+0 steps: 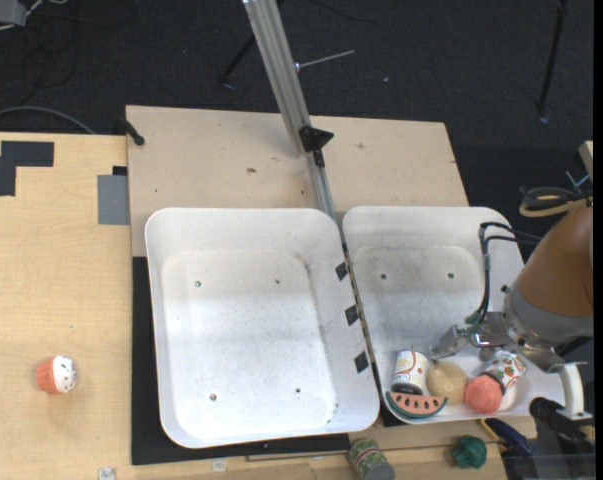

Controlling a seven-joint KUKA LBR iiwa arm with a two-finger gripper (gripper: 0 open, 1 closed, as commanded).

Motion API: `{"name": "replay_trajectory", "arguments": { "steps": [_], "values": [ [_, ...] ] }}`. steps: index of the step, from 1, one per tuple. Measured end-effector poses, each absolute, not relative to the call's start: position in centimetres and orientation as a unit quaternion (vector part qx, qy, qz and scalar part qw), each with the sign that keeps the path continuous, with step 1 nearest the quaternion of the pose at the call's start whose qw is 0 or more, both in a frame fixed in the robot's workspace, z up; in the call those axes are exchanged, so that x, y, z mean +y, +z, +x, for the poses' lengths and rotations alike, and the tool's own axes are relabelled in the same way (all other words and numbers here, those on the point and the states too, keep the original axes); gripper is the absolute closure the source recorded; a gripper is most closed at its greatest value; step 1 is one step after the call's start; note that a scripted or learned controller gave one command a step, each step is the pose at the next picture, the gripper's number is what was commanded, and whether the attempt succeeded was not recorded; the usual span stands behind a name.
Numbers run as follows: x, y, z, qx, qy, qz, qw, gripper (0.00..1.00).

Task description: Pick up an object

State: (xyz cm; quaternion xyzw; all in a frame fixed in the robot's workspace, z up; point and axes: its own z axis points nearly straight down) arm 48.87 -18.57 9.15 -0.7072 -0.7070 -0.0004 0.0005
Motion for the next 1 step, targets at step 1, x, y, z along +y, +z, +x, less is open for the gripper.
{"name": "replay_trajectory", "arguments": {
  "steps": [1],
  "values": [
    [-18.63, 10.18, 48.8, -0.705, -0.0002, -0.709, 0.002, 1.0]
  ]
}}
